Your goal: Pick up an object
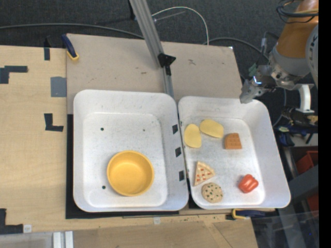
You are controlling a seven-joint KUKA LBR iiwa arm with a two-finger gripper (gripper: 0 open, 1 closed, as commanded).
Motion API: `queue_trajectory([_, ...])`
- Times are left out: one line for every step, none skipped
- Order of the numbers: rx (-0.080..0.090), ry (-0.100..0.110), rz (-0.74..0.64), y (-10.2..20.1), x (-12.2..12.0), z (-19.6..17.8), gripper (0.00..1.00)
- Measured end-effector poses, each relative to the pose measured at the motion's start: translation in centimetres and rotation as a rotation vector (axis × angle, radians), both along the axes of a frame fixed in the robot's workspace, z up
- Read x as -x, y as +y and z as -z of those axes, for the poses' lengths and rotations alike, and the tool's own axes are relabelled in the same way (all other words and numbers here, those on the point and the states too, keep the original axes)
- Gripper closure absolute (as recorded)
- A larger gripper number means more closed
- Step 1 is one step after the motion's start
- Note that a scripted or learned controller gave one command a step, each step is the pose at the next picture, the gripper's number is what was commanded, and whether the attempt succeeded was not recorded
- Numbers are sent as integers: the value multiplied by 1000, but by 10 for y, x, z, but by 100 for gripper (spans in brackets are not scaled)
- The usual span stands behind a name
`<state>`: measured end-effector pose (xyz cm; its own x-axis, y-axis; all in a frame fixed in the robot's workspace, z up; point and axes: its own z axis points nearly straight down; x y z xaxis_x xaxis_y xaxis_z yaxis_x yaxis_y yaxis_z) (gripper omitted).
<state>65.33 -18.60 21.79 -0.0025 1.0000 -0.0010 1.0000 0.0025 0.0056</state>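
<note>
Grey metal forms the gripper [252, 92], which hangs at the upper right over the far right corner of the right bin [269, 138], below the arm's [295, 40] orange band; it is too small and blurred to tell how far it is spread, and nothing can be seen between its tips. The right bin beneath it holds six small toy foods, all well apart from the gripper. Nearest lie two pale yellow oval pieces: one [211, 128] toward the bin's far side and another [192, 136] just beside it to the left, close to the bin's left wall. To the right of them sits a small orange-brown square [232, 141]. Further toward the near edge are a pizza slice [203, 173], a round speckled cookie [211, 192] just below it, and a red pepper [248, 183] near the right wall. The left bin [83, 138], touching the right bin along their shared edge, holds a yellow bowl [130, 173] standing upright in its near half. Both bins rest on a tan board [114, 61], with a slanted metal pole [150, 25] rising behind them.
</note>
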Motion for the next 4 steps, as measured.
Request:
queue_trajectory([0, 0, 1, 0, -1, -54, 100])
queue_trajectory([-2, 7, -2, 47, 16, -50, 100])
queue_trajectory([-3, 7, -4, 98, 23, -52, 100])
queue_trajectory([-2, 9, -3, 151, 40, -48, 100])
